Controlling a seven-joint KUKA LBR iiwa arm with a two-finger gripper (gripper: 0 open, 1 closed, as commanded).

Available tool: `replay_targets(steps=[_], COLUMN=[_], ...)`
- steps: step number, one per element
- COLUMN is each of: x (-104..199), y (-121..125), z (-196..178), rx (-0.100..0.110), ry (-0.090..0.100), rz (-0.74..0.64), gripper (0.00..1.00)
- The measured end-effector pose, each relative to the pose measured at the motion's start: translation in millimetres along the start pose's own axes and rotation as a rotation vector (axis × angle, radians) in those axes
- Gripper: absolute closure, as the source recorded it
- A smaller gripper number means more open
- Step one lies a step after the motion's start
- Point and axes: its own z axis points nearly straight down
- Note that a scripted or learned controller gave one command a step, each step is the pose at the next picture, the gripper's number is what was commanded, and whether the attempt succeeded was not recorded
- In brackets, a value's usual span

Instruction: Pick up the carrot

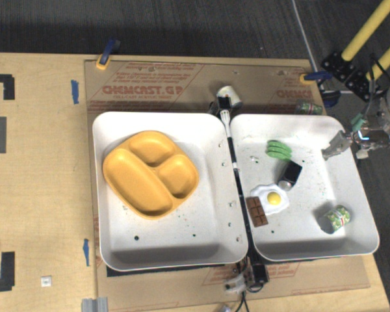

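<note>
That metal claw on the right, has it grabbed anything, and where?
Nothing is held. The gripper hangs over the right bin's far edge with nothing between its fingers.

One camera sits high above the bench [39,174] and looks down at a slant. It takes in both white bins [110,239] side by side, with dark floor [182,12] past the bench's far edge.

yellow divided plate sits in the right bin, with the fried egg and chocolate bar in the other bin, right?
Not quite. The camera view shows the yellow divided plate in the left bin, not the right. The fried egg and chocolate bar lie in the other bin, the right bin.
</note>
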Motion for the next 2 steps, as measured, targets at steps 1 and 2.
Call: replay_targets(steps=[1,2], x=[100,163], y=[-69,-42], z=[116,39], rx=[0.003,0.0], ry=[0.002,0.001], rz=[-0.009,-0.022], gripper=[0.0,0.0])
